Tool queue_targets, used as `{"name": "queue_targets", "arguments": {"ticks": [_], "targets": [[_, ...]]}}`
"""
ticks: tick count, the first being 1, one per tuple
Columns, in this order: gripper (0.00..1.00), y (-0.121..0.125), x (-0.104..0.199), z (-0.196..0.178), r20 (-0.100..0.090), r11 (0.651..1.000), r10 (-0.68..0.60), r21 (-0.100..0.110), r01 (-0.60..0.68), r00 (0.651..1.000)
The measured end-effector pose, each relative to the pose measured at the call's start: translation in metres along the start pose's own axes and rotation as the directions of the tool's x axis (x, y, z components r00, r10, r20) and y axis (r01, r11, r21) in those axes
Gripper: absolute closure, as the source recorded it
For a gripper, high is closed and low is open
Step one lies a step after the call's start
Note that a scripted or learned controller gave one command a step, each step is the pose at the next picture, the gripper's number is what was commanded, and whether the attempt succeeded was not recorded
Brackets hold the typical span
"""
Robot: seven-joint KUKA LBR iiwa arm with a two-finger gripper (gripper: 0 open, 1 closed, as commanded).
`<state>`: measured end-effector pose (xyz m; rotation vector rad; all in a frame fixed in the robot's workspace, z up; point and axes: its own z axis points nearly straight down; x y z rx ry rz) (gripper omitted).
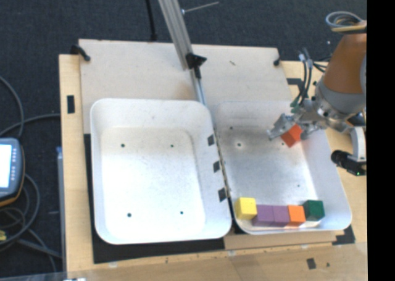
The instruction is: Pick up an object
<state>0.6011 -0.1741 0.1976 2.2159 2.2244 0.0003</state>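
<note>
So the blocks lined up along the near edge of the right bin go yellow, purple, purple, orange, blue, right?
Not quite. The camera view shows the last block in that row is green, not blue. The rest holds: yellow, two purple, then orange, along the right bin's near edge.

Both bins are white with faint grey speckling and a few small dark dots: the left bin (154, 168) and the right bin (265, 168). Along the near wall of the right bin sits a row of blocks: a yellow block (247, 207) at the left, then two purple blocks (273, 214), an orange block (297, 213), and a dark green block (314, 209) at the right. Farther back in that bin, an orange-red block (291, 135) shows at the grey gripper (289, 126). The arm (345, 73) is grey with an orange band. The tabletop (142, 70) is pale tan, with a black mat edge under the bins. A silver-grey metal bar (173, 17) slants across the dark carpet (62, 2).
</note>
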Motion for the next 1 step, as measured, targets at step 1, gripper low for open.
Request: {"name": "queue_targets", "arguments": {"ticks": [1], "targets": [[0.0, -0.0421, -0.0279, 0.1023, 0.001, 1.0, 0.007, -0.001, -0.007, 1.0]]}}
